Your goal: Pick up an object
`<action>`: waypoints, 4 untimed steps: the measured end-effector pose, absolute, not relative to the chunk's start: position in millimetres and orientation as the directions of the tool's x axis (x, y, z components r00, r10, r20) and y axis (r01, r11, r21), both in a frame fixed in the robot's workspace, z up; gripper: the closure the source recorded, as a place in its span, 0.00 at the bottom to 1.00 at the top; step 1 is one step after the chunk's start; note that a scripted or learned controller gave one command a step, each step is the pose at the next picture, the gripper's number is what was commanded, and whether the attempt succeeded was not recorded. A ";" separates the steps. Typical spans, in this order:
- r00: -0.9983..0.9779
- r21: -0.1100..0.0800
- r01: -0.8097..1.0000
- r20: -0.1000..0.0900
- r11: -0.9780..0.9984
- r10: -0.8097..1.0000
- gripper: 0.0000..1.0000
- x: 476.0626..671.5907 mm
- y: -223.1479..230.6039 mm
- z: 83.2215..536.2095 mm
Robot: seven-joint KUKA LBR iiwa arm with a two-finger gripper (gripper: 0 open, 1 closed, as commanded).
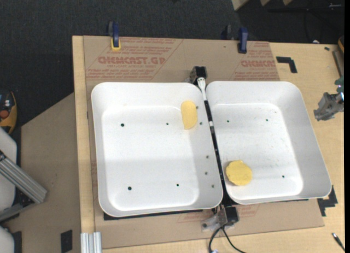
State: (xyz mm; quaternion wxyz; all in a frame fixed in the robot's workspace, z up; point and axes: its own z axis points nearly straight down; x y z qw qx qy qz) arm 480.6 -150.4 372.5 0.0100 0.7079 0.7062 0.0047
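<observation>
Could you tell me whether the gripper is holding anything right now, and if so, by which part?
Nothing is visibly held. One yellow piece lies in the left bin, the other in the right bin.

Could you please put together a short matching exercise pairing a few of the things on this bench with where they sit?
Things:
1. elongated yellow object
2. round yellow object
3. blue clamp with yellow tip
4. gripper

Places:
A. beyond the right bin's right rim, over the bench
B. left bin, far right corner
C. back edge of the board, left side
D. right bin, near left corner

Pairs: 1-B, 2-D, 3-C, 4-A
</observation>
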 end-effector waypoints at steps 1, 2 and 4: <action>-0.003 -0.008 1.000 0.002 0.003 1.000 1.00 500.4 -121.8 268.9; -0.003 0.022 1.000 -0.003 0.003 1.000 1.00 479.9 -106.0 474.7; 0.001 0.008 1.000 -0.001 -0.001 1.000 1.00 479.9 -35.8 449.0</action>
